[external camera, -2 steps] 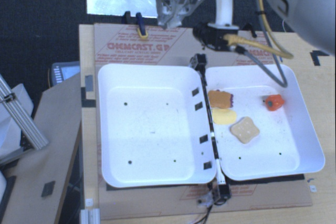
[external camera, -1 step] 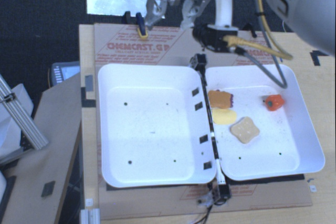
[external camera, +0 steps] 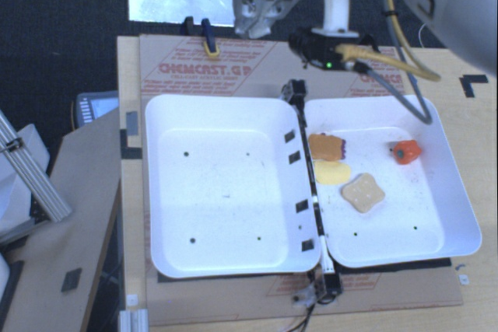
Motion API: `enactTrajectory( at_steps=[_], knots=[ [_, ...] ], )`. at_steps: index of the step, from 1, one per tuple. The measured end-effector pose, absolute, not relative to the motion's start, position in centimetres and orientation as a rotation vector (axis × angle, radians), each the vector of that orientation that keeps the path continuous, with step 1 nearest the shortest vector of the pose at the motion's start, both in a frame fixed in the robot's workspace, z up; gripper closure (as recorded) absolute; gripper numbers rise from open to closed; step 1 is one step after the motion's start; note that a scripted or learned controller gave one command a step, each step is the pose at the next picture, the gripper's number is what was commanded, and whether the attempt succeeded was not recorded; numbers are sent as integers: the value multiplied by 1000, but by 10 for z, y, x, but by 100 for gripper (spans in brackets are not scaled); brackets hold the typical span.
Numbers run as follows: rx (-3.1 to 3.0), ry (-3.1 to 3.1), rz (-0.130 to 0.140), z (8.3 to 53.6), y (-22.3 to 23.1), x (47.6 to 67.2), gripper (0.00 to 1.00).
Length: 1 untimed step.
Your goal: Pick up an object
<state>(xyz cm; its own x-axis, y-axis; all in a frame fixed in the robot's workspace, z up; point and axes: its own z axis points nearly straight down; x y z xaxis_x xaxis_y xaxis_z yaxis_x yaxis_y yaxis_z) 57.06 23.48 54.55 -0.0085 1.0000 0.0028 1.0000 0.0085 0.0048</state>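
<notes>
Four items sit in my right bin (external camera: 436, 167), centre-right of frame: an orange block (external camera: 326, 146), a yellow disc (external camera: 332, 172), a tan toast piece (external camera: 363, 193), a red-orange piece (external camera: 405, 152). My gripper (external camera: 257, 12) hangs at top centre, beyond the bins.

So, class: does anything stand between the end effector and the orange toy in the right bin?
Nothing visible does. The end effector sits above the bins' far edge, and the orange toy lies uncovered, apart from the other pieces, in the right bin.

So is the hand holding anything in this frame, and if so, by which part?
Nothing is held. The hand hangs above the bench beyond the bins; the toast-shaped piece and the orange-red piece lie in the right bin.
</notes>
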Motion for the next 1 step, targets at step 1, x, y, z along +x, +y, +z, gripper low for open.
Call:
enactTrajectory(
  at_steps=[1],
  knots=[
    [2211,2231,7,545,235,571,0]
  ],
)
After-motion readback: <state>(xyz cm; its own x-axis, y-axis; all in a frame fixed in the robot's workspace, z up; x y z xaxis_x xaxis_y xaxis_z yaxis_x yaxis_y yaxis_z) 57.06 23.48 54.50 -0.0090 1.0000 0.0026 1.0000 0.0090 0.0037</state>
